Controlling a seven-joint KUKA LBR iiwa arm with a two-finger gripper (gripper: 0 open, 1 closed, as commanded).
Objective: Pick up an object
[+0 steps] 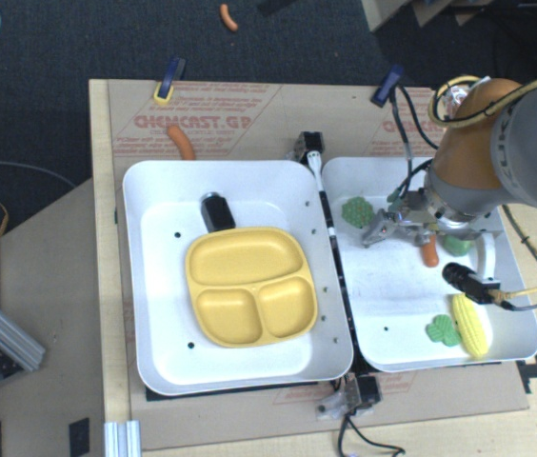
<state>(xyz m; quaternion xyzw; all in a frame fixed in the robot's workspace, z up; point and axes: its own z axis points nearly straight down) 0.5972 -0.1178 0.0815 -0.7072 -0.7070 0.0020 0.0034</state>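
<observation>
Closest to the camera, in the bin under my arm (526,336): a toy corn cob (472,325) with a green leafy bit (443,329) touching it. The other bin (145,255) has a yellow divided plate (249,284) with a black thing (217,211) just behind it. My gripper (383,228) hangs low over my bin, honestly can't tell if it's open or closed. A small orange piece (428,253) is just beside it and a green broccoli-ish lump (356,210) is near its tip

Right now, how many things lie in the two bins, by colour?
Yellow: 2 (plate, corn)
Green: 3 (left vegetable, front vegetable, pale piece)
Orange: 1 (carrot)
Black: 1 (block)
Total: 7
</observation>
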